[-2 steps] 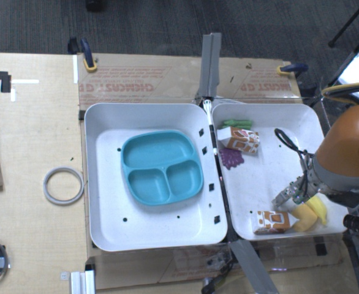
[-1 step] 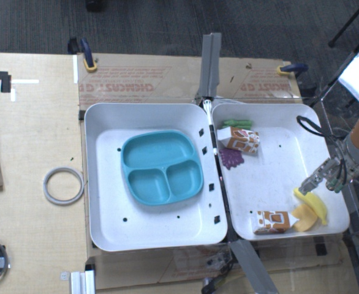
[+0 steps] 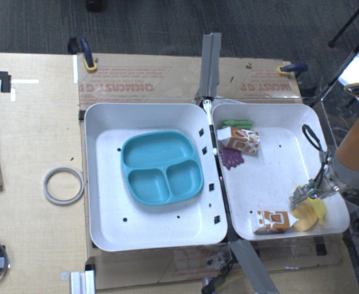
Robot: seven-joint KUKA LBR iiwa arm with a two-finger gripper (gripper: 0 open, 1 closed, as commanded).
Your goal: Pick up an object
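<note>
**Hovering low over the yellow thing in the right bin's near corner**

Nearest the camera in the right bin there's a small brown-and-white carton lying flat, and just to its right a yellow banana-like toy tucked against the near right wall. That yellow piece looks like the pick, I'd guess. It's probably light, smooth plastic, a bit slippery and curved, so I'd pinch it across the narrow middle instead of the tip.

The gripper sits right at the toy's far edge, touching or nearly so. Honestly can't tell how wide the fingers are, or whether anything is between them, too small and blurry.

The arm comes in from the right, wrist angled down and left.

Farther back: a purple grape bunch, another carton, something green. The left bin holds a blue divided plate.
</note>
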